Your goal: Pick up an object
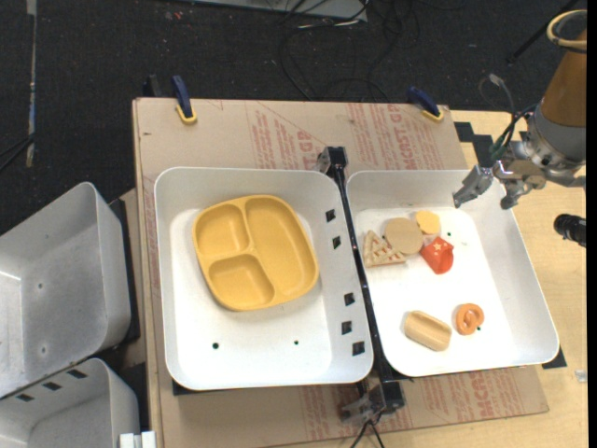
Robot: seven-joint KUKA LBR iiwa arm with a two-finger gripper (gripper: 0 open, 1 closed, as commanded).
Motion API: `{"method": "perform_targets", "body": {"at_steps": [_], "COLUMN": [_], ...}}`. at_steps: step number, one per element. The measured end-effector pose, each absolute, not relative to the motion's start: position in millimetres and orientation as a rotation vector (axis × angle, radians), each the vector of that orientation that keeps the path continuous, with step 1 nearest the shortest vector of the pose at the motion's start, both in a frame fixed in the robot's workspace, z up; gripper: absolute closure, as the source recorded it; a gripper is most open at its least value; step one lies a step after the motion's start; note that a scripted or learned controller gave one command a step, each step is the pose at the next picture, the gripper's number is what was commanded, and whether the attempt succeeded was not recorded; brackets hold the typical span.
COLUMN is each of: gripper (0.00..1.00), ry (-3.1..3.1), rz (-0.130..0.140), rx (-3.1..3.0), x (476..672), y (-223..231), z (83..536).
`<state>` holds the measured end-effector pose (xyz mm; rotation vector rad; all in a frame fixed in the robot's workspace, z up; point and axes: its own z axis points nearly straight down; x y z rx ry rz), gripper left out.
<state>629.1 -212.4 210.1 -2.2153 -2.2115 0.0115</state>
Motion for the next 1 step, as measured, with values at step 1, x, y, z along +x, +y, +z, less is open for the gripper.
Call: {"method": "perform_targets", "body": {"at_steps": [1], "gripper": [0.0], "ry": [-2.224], "rz": [0.0], "rx": [-2.22], "x": [632.3], "y": [-211.8], "z": [218.3]}}
